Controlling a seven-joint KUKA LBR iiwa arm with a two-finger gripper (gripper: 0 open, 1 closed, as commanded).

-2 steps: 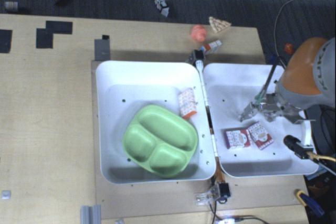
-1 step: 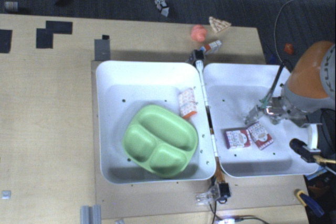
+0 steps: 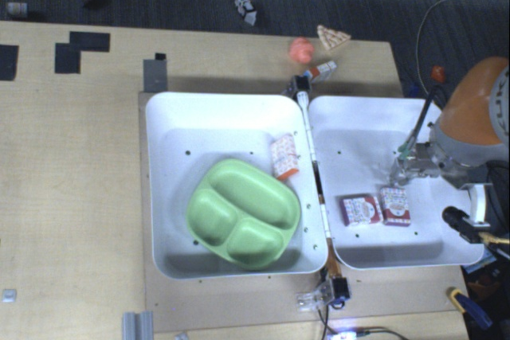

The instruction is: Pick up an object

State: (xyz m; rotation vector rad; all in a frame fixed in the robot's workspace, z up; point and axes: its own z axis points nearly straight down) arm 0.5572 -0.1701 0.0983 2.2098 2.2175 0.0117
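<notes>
Holding a green tray (image 3: 243, 211), the left bin (image 3: 163, 171) faces two packets (image 3: 374, 209).

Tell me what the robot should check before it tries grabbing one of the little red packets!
1. End effector above the right bin: ok.
2. Right red packet just below the end effector: ok.
3. Left red packet lying close beside it, may get in the way: not ok.
4. Packet already held: cannot tell.
5. Green divided plate away in the left bin: ok.
</notes>
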